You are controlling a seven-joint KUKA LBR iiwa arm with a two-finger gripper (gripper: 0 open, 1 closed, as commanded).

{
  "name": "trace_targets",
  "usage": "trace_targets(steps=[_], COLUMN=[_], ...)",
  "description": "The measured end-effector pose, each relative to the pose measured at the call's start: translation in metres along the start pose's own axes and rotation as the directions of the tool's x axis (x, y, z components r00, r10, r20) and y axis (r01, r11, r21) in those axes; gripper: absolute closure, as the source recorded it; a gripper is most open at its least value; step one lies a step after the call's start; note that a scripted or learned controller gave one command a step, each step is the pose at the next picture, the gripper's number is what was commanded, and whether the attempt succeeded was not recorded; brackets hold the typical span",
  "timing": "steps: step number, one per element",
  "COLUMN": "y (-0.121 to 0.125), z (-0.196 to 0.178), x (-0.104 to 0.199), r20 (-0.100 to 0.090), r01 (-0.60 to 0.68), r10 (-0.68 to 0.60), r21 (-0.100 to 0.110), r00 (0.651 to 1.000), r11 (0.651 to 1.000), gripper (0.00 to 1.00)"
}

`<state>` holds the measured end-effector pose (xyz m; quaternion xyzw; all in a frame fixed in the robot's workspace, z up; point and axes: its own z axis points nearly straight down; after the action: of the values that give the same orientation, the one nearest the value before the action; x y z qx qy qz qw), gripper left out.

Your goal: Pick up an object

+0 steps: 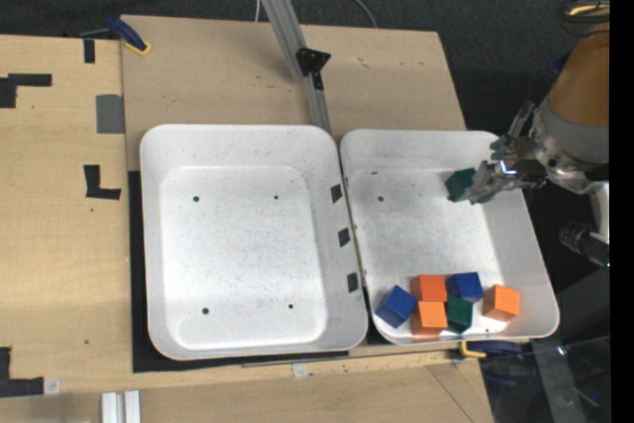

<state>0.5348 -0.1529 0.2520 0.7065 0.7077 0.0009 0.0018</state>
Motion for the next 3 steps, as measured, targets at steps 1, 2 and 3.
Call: trace_targets(steps=[1,2,3], y=[0.005,0.018,0.021], z=[0.012,0.024,0.026], x=[0.048,0.101,0.145], r20=[-0.002,-0.003,-0.002], r01=[0.003,0.004,0.004], r10=[-0.003,-0.004,-0.004], r21=[0.005,0.007,0.006], r00=[1.0,1.0,1.0], r11=[1.0,1.0,1.0], gripper=[1.0,1.0,1.0])
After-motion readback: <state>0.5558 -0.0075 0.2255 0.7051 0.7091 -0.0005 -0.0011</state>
